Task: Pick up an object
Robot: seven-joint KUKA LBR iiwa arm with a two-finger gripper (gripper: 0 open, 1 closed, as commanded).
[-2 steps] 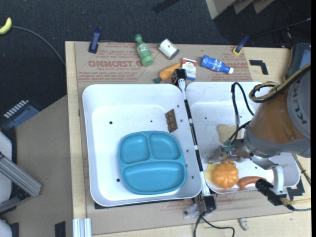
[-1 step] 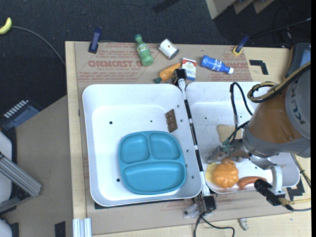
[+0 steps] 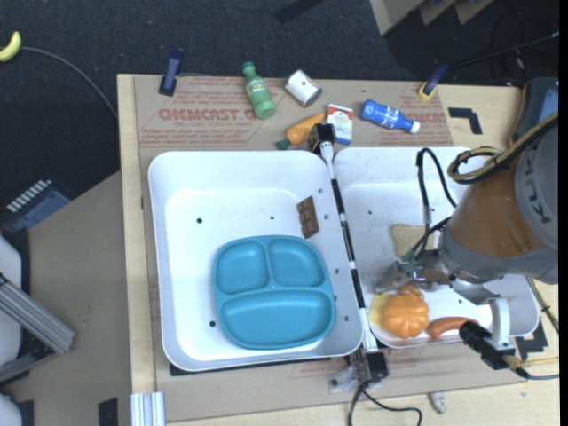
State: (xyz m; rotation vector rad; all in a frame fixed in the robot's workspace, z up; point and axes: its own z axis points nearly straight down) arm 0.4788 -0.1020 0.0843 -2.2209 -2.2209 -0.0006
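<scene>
In the right bin (image 3: 382, 171), the pincer (image 3: 406, 278) sits low just above an orange pumpkin (image 3: 404, 313); whether it is open or closed I cannot tell. This looks like the reach-to-grasp step. Next it likely needs to settle squarely over the pumpkin before lifting.

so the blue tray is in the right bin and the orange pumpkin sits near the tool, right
Not quite. The camera view shows the blue tray in the left bin, not the right. The orange pumpkin does sit near the tool, in the right bin.
</scene>
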